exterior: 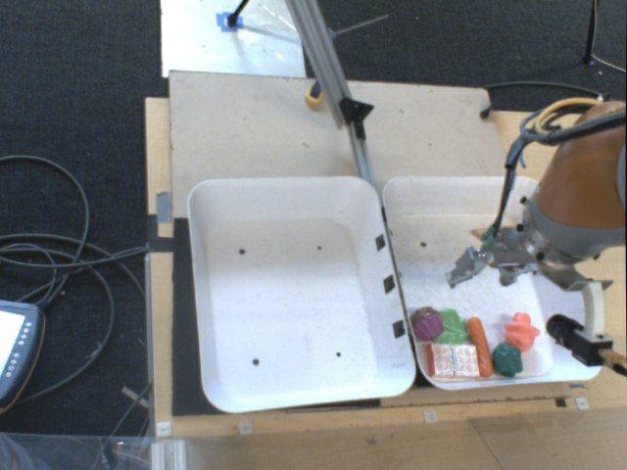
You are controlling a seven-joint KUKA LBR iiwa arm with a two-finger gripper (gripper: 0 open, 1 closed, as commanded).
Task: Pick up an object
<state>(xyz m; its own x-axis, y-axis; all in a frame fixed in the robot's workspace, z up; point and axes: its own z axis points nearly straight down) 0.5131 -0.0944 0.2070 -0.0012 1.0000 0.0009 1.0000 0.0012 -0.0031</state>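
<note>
the pincer (468,268) hangs apparently empty, its opening unclear; the carrot (478,345) looks light, stiff, best gripped mid-length.

The desk (245,125) is a pale board on dark carpet. Behind it, a sheet of white paper (211,27) lies on the floor with a blue scrap (226,22) on it. A grey pole (318,42) slants over the desk's rear edge. Left of the desk, black cables (59,253) loop across the carpet, and a tablet screen (15,346) sits beside them.
</note>
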